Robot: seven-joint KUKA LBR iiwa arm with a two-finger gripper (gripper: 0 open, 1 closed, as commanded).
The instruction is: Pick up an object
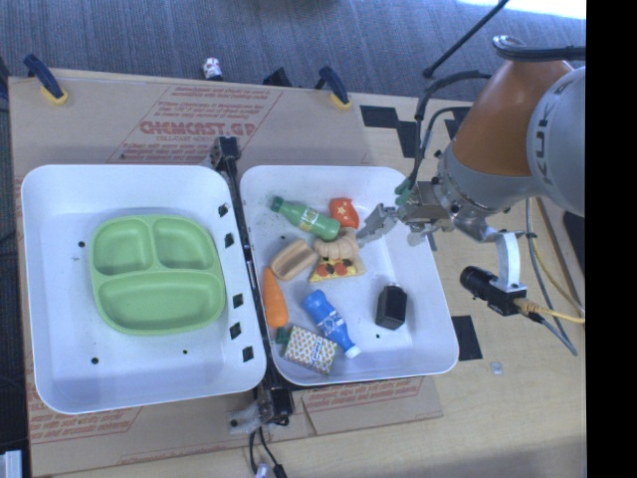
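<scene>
The right bin (428, 339) holds several small items: a green bottle (304, 217), a red piece of toy food (343, 210), a tan bun (293, 259), a yellow pizza slice (336, 258), an orange carrot (275, 299), a blue bottle (329, 323), a black block (391, 307) and a patterned box (310, 349). My gripper (376, 221) hovers over the bin's upper right part, just right of the red piece and the pizza slice. It looks open, with nothing between its fingers.
The left bin (50, 366) holds a green divided plate (157, 272). A black clip rail (239, 267) runs between the bins. Both bins rest on cardboard (199, 122) held by blue clamps. The arm and its cables cover the bench to the right.
</scene>
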